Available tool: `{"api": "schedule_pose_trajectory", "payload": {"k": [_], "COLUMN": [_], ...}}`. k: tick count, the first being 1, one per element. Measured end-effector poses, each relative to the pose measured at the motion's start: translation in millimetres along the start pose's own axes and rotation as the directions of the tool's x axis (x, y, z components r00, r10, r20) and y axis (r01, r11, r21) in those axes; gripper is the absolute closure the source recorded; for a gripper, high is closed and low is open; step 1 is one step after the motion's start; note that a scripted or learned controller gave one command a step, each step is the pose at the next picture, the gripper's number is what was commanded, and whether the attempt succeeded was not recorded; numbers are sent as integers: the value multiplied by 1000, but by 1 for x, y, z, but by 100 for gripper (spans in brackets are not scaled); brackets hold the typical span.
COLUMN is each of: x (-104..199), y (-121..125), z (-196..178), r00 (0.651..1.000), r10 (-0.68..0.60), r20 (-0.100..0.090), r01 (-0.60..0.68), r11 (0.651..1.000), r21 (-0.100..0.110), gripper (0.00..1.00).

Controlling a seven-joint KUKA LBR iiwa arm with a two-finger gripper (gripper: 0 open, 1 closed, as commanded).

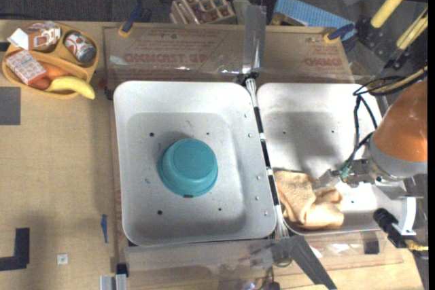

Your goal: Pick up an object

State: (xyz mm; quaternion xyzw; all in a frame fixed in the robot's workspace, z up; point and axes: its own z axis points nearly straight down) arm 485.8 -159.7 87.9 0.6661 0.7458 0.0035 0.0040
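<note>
A tan, crumpled cloth-like object (306, 202) lies in the near left corner of the right bin (306, 112). A teal bowl (189, 166) sits upside down in the middle of the left bin (136, 119). My gripper (332, 178) reaches in from the right, low over the right bin. Its tip is at the upper right edge of the tan object, touching or just above it. The grey wrist with its orange band (406, 136) hangs over the bin's right side.
A yellow tray (20, 81) with a banana, an orange fruit and packets stands at the far left of the bench. A cardboard sheet lies behind both bins. Cables trail along the right bin's right wall.
</note>
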Motion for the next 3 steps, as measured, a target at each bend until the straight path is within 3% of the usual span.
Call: {"api": "schedule_pose_trajectory", "payload": {"k": [1, 2, 3], "x": [52, 49, 76], "y": [52, 51, 113], "z": [0, -7, -92], "r00": [999, 999, 917], "r10": [-45, -39, -399], "r20": [2, 1, -6], "r01": [45, 39, 399], "r11": [999, 999, 917], "r21": [-2, -1, 12], "gripper": [0, 100, 100]}}
